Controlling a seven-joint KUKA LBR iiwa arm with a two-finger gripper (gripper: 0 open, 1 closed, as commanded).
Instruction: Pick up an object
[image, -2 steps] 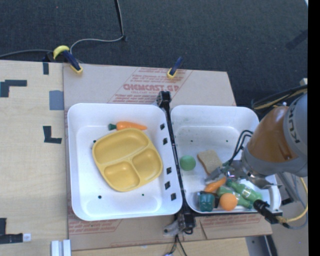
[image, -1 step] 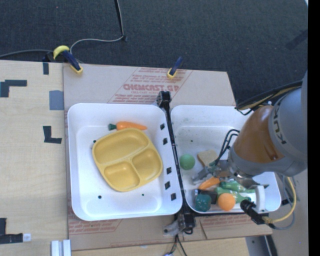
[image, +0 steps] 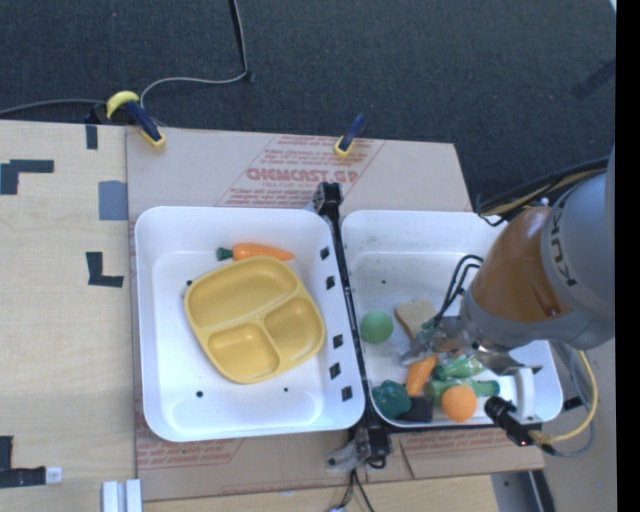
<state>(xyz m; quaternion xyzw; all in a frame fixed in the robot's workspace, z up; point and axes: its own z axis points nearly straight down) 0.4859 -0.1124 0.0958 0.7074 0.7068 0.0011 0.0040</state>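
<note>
Several small toys crowd under the claw (image: 432, 345): an orange ball (image: 459, 402) and carrot piece (image: 419, 375) just below it. I can't tell its state; it should drop squarely over one.

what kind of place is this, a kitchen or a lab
Probably a robot lab bench, not a kitchen: two white bins clamped onto cardboard, toy food piled in one, a yellow tray in the other.

Bright, even overhead light, soft shadows, mild glare on the white bins (image: 160, 300), slightly soft focus.
</note>
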